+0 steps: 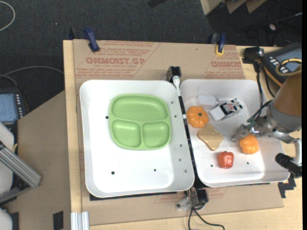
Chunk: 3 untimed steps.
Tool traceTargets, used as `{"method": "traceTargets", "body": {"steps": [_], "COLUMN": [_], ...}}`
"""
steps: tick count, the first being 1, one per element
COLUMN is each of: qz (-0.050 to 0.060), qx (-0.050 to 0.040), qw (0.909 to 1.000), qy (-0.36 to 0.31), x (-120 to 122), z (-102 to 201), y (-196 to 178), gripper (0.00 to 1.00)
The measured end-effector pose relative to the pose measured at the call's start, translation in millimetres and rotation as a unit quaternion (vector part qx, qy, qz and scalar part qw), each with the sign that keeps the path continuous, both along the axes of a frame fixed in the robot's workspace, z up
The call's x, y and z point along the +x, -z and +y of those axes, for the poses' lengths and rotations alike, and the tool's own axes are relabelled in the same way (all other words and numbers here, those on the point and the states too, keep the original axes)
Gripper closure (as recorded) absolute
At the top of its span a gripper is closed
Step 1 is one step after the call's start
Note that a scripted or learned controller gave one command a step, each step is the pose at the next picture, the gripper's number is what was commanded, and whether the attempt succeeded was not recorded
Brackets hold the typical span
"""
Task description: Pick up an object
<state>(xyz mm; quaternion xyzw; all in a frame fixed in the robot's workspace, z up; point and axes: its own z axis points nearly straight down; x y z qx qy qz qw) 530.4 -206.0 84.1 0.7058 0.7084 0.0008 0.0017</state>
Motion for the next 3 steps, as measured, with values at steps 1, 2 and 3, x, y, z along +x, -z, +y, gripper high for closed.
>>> {"method": "traceTargets", "body": {"steps": [1, 2, 3], "qz": [-0.004, 0.003, 0.001], "qx": [-0.0007, 0.003, 0.0023], "qw": [1.0, 1.0, 1.0], "qy": [0.0, -0.003, -0.002], "x": [-42.2, -22.9, -20.8], "z": [31.9, 127.2, 192.9], "y": [-146.4, -118.5, -125.7], "gripper": [1.0, 1.0, 1.0]}}
